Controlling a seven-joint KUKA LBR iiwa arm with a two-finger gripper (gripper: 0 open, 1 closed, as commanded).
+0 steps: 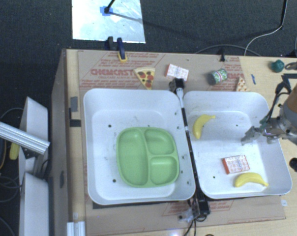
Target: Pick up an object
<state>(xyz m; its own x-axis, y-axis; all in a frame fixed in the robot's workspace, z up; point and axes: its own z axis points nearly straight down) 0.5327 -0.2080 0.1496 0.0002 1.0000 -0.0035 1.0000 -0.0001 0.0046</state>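
Red and white packet [236, 164] is lying flat in the right bin [256, 102], below and a bit left of the gripper [250, 135], not being touched. Gripper state can't really be told from here.

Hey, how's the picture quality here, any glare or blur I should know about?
Camera view: bright glare on the shiny sheet on the dark floor; the white bins look evenly lit with soft shadows; the tool at the right is slightly blurred, so its fingers are hard to read; the bananas and green plate are fairly sharp.
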